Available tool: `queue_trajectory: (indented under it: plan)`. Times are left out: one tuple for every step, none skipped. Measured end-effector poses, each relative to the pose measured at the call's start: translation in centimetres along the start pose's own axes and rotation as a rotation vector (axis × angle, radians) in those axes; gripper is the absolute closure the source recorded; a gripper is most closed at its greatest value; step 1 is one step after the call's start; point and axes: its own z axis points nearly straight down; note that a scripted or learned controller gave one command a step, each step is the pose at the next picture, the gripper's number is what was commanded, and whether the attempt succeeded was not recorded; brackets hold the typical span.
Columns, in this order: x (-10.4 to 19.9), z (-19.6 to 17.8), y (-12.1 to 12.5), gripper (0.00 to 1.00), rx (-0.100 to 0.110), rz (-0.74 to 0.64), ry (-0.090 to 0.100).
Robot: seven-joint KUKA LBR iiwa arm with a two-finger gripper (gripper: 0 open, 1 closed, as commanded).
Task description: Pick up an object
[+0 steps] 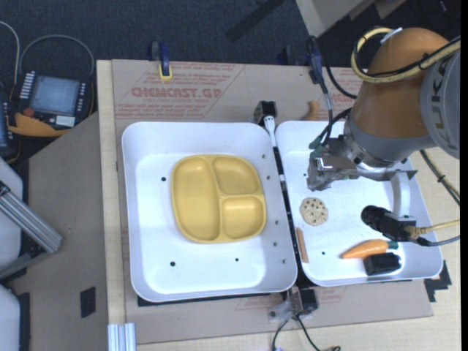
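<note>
The cookie (pixel 314 210) is lying flat on the floor of the right bin (pixel 330 260), close to that bin's left wall. You are probably looking at the target here, because the gripper (pixel 322 172) is hanging just behind it, near but apart from it. You are seeing nothing held in the gripper, and whether it is released or clenched I cannot tell, since the wrist is covering it from above. Being thin and flat, the cookie is offering little edge to catch, so I am expecting a low, careful descent. Further right, a carrot (pixel 364 249) is resting on its side with a small black block (pixel 382 264) just beside it. Both are sitting well apart from the cookie, so they are not crowding the approach. In the left bin (pixel 146 196), a yellow divided plate (pixel 218 197) is lying out of the way.
</note>
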Motion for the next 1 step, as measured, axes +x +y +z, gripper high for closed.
queue_trajectory:
  plan:
    - [5.61, -0.24, -0.4, 1.0, -0.002, -0.002, 0.0]
